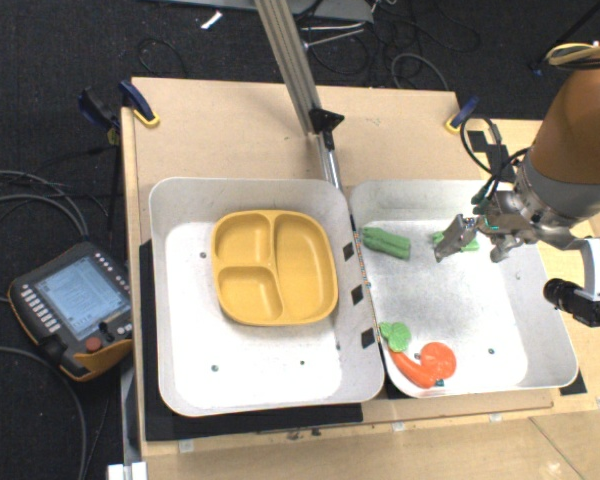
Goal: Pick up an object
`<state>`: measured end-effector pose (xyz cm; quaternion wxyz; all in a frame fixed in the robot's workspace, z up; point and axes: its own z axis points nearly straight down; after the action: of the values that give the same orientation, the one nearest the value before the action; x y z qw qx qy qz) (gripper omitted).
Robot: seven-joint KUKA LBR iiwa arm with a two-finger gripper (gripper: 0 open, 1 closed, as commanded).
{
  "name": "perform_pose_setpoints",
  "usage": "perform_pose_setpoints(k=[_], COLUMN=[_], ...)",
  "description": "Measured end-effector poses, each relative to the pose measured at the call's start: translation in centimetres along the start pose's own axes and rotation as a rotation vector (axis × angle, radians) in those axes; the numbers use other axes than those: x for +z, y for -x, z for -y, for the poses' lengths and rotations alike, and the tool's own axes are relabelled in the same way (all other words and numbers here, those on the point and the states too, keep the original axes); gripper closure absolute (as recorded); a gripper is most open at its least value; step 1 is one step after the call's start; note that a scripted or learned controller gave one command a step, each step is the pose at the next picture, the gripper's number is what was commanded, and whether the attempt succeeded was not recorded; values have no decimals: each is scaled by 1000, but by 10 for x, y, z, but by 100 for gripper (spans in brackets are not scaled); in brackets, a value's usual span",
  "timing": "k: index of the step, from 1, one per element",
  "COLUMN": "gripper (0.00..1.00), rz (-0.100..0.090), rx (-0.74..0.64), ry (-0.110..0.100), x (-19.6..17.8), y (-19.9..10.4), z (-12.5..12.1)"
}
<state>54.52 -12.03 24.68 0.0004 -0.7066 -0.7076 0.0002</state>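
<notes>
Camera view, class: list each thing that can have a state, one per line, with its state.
Yellow divided plate: upright, lying flat in the left bin.
Green block: lying in the right bin.
Orange toy: resting at the right bin's front edge.
Tool: fingers spread, above the right bin, gripping nothing.

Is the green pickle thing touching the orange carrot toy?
Apart. The camera view shows the green pickle near the right bin's top and the orange carrot toy at its bottom, bare white floor between.

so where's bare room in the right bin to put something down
Bare floor spans the right bin between the green piece above and the orange toy below, out to the right wall. It is crowded at the top, where the tool hangs, and at the bottom left corner.
</notes>
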Motion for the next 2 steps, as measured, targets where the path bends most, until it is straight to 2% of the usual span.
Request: perform_pose_setpoints(k=[1,2], gripper=[0,0], rz=[0,0], rx=[1,2], ry=[1,-4], x=[0,43], y=[0,2], z=[0,-1])
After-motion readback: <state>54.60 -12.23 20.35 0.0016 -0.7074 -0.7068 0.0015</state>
